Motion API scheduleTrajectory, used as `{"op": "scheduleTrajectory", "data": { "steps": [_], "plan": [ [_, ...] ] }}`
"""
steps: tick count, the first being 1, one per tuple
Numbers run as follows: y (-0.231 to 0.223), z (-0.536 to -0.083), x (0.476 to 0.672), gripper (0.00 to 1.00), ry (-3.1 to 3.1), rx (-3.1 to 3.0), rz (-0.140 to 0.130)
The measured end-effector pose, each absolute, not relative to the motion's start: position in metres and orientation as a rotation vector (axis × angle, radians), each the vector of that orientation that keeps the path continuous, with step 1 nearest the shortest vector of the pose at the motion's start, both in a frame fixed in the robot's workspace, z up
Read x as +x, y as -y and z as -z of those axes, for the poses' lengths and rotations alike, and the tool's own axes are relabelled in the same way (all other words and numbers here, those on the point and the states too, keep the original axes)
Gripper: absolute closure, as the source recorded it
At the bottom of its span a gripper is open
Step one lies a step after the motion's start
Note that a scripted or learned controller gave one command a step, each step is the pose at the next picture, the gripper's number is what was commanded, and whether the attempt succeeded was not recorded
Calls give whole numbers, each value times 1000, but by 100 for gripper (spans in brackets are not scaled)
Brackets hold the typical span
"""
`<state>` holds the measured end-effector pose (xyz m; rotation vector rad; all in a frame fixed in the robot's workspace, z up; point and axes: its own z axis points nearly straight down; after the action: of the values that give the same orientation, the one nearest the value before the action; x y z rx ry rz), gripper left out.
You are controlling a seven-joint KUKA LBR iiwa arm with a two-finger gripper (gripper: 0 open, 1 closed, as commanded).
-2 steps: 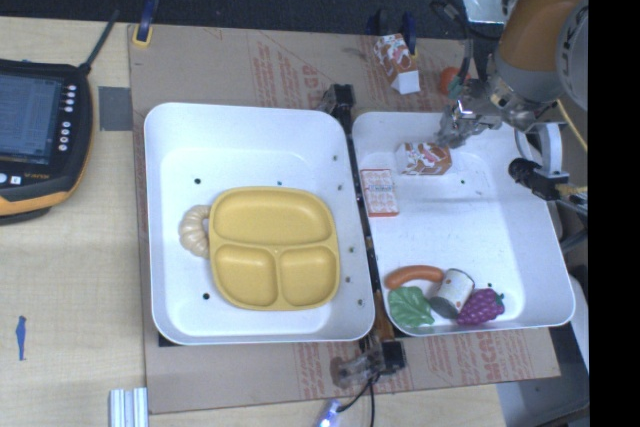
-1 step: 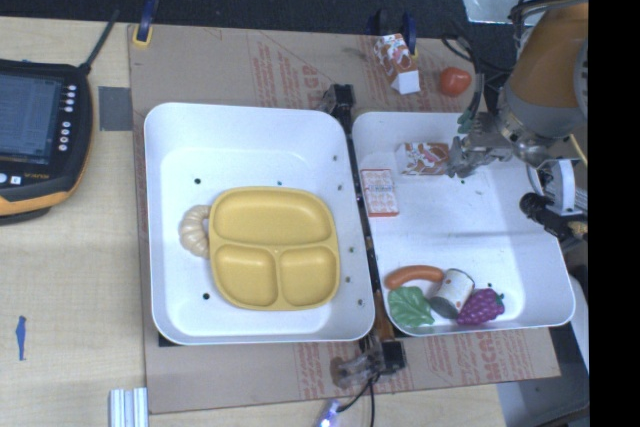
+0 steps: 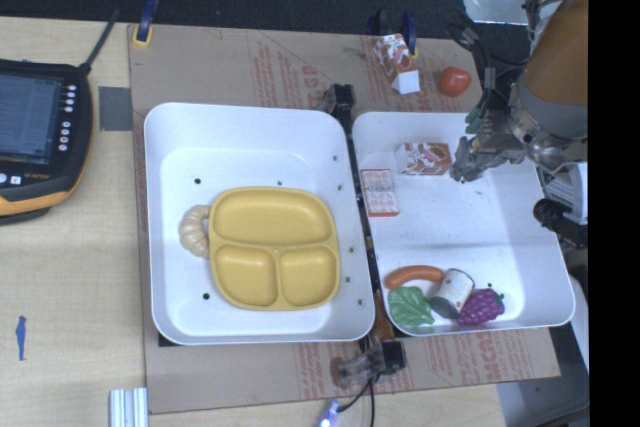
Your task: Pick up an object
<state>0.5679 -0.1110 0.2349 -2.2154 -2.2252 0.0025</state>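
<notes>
We cannot tell how the gripper jaws stand. We see it just beside a flat packet in the right bin.

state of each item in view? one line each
end effector: low over the right bin, holding nothing visible
yellow tray: flat in the left bin, compartments empty
snack packet: lying flat in the right bin, beside the end effector
sausage: lying near the right bin's front edge
can: on its side
grapes: against the can
tomato: on the cardboard behind the bins
</notes>
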Motion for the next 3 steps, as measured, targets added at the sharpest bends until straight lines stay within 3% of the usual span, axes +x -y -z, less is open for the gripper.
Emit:
{"op": "scheduleTrajectory", "data": {
  "steps": [2,3],
  "plan": [
    [-52,-226,605,100,2228,-2212,-5],
    [-14,-216,587,100,2226,-2215,-9]
  ]
}}
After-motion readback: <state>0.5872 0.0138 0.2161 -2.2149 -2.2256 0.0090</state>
